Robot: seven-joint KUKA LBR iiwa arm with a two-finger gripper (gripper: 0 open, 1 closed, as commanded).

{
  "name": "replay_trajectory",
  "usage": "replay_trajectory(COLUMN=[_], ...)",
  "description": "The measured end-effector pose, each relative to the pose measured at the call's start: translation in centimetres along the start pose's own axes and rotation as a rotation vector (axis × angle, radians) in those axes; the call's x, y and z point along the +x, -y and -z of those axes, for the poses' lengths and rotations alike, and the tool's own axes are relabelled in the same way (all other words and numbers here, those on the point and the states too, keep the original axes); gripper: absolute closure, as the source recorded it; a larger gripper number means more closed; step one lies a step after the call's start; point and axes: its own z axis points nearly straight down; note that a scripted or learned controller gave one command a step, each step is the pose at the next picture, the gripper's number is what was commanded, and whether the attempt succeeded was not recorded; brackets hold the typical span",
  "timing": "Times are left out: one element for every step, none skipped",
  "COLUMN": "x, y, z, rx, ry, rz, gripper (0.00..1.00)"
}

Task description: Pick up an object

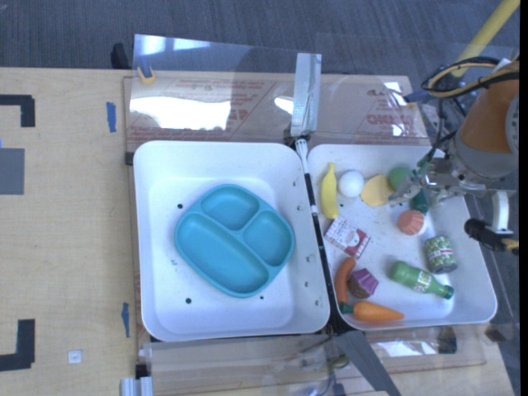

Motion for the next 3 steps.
replay_trajectory(x=[-0.1, 4.6, 9.9], y=[-0.1, -5.3, -0.1], z=[1.0, 11.0, 12.8], rx=[-0.002, -0.003, 0.006], ry=[0.007, 0.009, 0.007], rz=[0.002, -0.022, -0.064], gripper=[1.0, 1.0, 1.0])
